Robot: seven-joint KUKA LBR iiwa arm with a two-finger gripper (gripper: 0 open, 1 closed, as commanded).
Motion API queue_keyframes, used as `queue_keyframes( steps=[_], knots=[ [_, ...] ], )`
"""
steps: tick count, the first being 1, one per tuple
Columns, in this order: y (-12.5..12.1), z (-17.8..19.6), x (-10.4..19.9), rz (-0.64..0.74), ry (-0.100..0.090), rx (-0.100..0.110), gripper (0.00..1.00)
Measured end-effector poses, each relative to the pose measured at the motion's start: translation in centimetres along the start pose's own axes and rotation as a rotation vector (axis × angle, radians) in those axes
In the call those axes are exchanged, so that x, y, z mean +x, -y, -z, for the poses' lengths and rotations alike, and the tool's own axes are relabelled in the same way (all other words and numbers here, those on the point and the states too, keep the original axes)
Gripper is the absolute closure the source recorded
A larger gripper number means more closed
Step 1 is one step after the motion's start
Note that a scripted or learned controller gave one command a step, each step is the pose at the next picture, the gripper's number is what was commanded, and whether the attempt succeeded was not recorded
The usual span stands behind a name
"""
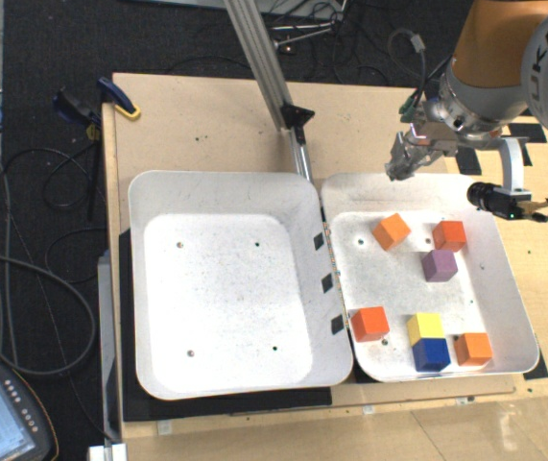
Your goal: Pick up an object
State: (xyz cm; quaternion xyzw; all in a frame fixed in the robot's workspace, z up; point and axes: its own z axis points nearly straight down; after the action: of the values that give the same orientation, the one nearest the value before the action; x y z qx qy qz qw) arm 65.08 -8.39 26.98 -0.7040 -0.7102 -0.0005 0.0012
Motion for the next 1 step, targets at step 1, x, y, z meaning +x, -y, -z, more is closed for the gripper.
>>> queue_keyframes(
  steps=[1],
  knots=[
    [1.42,0.32,4.89,-0.001,0.001,0.0,1.0]
  ],
)
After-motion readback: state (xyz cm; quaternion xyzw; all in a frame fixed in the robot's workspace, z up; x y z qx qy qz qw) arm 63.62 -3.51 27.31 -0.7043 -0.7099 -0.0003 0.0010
